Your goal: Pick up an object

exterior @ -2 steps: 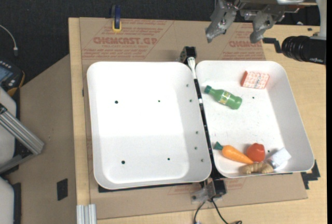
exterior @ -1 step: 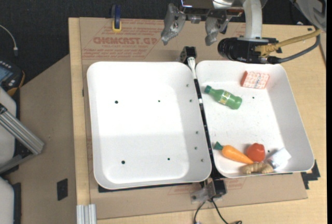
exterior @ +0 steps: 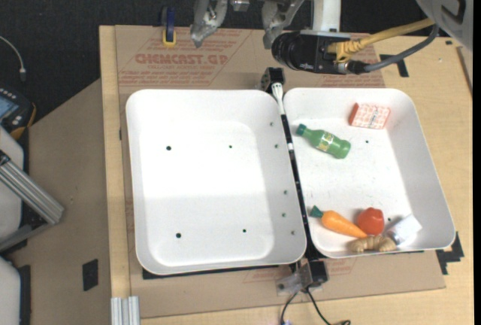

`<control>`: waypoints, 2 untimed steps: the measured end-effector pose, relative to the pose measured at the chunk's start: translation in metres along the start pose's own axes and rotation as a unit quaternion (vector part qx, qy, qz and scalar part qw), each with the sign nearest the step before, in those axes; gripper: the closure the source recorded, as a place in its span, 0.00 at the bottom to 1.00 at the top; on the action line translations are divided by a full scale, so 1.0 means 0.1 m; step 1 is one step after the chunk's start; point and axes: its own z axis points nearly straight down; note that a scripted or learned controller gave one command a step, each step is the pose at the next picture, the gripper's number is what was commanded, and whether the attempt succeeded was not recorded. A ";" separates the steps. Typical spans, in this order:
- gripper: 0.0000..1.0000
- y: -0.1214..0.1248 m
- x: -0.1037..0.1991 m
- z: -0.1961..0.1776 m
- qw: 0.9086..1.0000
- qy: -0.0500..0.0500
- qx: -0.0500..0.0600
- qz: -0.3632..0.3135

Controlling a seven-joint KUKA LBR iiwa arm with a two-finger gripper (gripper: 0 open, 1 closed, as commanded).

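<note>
So the end effector (exterior: 239, 21) is parked up at the top middle of the frame, hanging over the cardboard-covered bench (exterior: 113, 165) behind both bins. Its two metal fingers (exterior: 204, 19) are spread wide with nothing between them, which makes sense if it's waiting above everything before picking a target.

All the stuff is in the shallow white bin on the right (exterior: 432, 195). There's a small green plastic bottle with a yellow label (exterior: 325, 141) lying on its side near the upper left of that bin, and a pink-and-white checkered little box (exterior: 369, 116) toward its upper right. Down at the lower edge there's a cluster: an orange toy carrot (exterior: 337, 223), a red round toy that looks like a tomato or pepper (exterior: 370, 220), a tan knobbly thing like ginger root (exterior: 370, 244), and a small white block (exterior: 406, 229), all touching or nearly so.

The shallow white bin on the left (exterior: 143, 188) has just a few dark dots on its floor.

My guess is the bottle or box is the easier grab, since they sit apart, while the lower pile is crowded against the rim.
</note>
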 end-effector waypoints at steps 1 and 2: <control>0.00 0.12 -0.80 -0.02 1.000 -0.003 0.003 0.008; 0.00 0.19 -1.46 0.16 1.000 -0.004 0.005 0.009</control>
